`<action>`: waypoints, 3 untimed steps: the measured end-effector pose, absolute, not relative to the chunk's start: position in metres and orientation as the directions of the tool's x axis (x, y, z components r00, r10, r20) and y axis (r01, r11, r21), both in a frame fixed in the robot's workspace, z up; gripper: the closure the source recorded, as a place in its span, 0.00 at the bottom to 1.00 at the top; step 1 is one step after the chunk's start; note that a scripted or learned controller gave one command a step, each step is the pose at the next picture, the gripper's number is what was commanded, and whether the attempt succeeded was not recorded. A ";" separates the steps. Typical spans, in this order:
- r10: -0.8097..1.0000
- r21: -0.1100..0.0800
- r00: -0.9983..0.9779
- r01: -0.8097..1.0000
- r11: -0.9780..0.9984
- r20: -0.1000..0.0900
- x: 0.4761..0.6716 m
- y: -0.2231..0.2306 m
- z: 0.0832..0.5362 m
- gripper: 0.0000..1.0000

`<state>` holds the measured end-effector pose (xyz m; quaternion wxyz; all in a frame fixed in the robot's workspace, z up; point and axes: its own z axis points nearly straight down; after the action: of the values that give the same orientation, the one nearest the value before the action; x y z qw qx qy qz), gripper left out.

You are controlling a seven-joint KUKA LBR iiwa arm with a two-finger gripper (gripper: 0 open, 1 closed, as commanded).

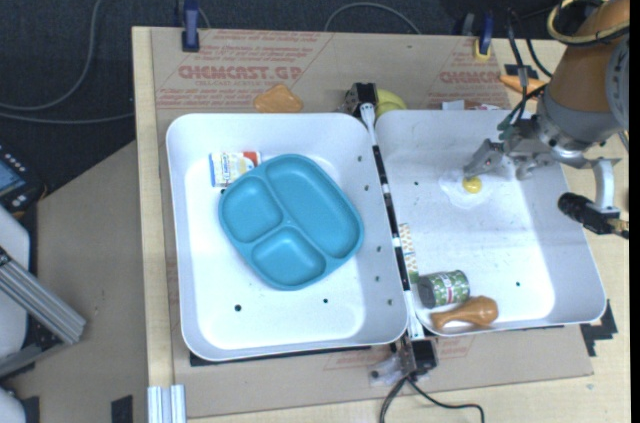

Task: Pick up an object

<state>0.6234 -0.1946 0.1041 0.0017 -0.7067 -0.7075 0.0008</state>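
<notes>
Nearest, along the right bin's (560,241) front edge, lie a can (443,288) and a brown gourd (467,313). Farther back, the gripper (490,163) stands open, holding nothing, over a small yellow piece (472,183). It looks light and slippery; pinch its middle.

"CHEMCAST GP" on the bench board (240,71)

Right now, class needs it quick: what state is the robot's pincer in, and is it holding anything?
Pincer: low in the right bin, beside the small yellow object; open or closed cannot be told, and no hold on anything is visible.
</notes>
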 end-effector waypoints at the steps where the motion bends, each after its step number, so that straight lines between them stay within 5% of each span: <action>1: 1.000 -0.003 -0.003 1.000 0.003 0.002 0.631 -0.160 0.083 0.00; 2: 1.000 -0.001 0.002 1.000 -0.002 0.000 0.610 -0.173 0.117 0.00; 3: 1.000 0.003 -0.001 1.000 0.001 -0.002 0.631 -0.191 0.083 0.00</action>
<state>0.6311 -0.1911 0.0832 -0.0018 -0.7068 -0.7075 -0.0004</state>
